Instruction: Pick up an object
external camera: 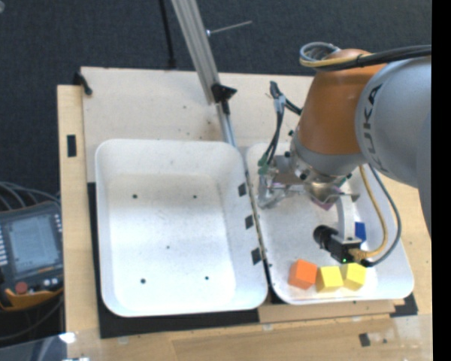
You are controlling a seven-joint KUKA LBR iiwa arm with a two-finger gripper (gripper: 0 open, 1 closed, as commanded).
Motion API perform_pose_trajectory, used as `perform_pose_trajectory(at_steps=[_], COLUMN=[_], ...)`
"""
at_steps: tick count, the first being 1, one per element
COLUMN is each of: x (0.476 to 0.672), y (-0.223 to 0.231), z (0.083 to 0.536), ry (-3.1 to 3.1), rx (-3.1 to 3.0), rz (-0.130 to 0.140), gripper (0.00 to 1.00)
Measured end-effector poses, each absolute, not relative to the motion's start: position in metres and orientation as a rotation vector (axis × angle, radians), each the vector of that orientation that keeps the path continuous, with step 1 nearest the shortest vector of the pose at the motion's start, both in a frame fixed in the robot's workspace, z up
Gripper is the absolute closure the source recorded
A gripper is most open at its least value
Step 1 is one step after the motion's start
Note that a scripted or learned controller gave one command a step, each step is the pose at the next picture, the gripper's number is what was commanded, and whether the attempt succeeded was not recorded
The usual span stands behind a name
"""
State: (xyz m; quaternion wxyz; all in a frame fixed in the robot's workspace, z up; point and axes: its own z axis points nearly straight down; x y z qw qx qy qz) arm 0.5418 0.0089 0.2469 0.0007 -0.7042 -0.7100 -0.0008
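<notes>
You had the gripper (274, 190) at the right bin's (391, 288) left wall, its state I could not tell, while the orange block (303, 274) lay nearer the bin's front edge.

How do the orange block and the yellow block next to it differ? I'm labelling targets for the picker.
The orange block is orange and leftmost in the row; the yellow block sits right beside it, paler. The orange one looks slightly larger and turned at an angle. Both lie near the right bin's front edge.
</notes>
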Motion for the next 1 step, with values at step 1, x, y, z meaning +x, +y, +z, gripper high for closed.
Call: perform_pose_trajectory(at_steps=[1], x=[0.5312], y=[0.0587], z=[0.2340], ry=[-2.228], rx=[-2.213], rz=[0.000], gripper=[1.00])
